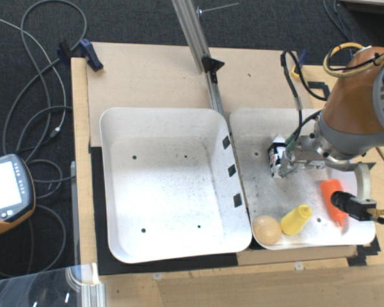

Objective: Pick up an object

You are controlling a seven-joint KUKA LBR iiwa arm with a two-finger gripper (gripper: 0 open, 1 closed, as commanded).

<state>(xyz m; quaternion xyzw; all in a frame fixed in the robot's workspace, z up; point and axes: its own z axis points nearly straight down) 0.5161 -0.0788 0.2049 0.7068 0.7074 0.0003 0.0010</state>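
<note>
I am watching the arm (355,110) reaching in from the right, its orange band sitting high over the right bin (256,123) and its grey wrist angling down and leftward toward the bin's middle. The pincer (278,160) is hanging at the end of that wrist, just above or on the bin floor, I cannot tell which, near the bin's left half. It is too small and cluttered for me to say how it is standing, and I am seeing nothing gripped in it.

Three things are lying toward the near edge of the right bin. A tan ball (266,229) is sitting in the near left corner, a yellow bottle-shaped object (296,219) is lying tilted just beside it, and an orange object (333,197) is lying further right, partly under a black fitting of the arm. All three are well apart from the pincer.

The left bin (115,133) is resting beside it on the table (147,75).
</note>
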